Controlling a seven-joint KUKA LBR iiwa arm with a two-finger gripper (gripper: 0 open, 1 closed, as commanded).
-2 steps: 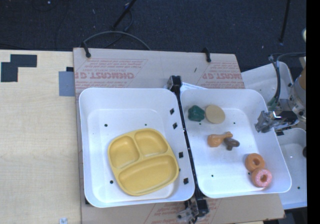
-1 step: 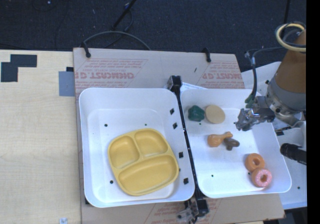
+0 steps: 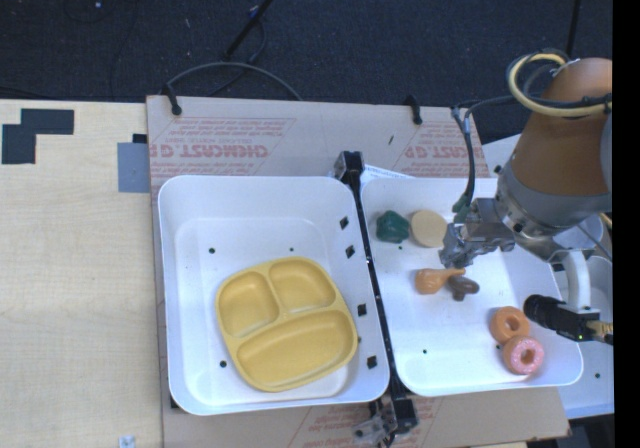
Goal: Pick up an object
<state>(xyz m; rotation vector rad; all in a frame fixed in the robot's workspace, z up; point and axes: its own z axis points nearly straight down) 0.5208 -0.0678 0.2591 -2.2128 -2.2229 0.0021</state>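
My gripper (image 3: 457,254) hangs low over the middle of the right bin (image 3: 440,376), reaching in from the right. Directly under its tip lies an orange piece with a brown end (image 3: 440,282), touching or nearly touching it. A dark green lump (image 3: 392,226) and a round beige piece (image 3: 428,228) sit side by side at the bin's back left, just left of the gripper. An orange donut (image 3: 509,322) and a pink donut (image 3: 524,356) lie together at the front right.
The left bin (image 3: 190,226) holds a yellow divided plate (image 3: 288,321) toward its front. A black divider rail (image 3: 362,266) runs between the two bins. Bare white floor shows at the right bin's front left.
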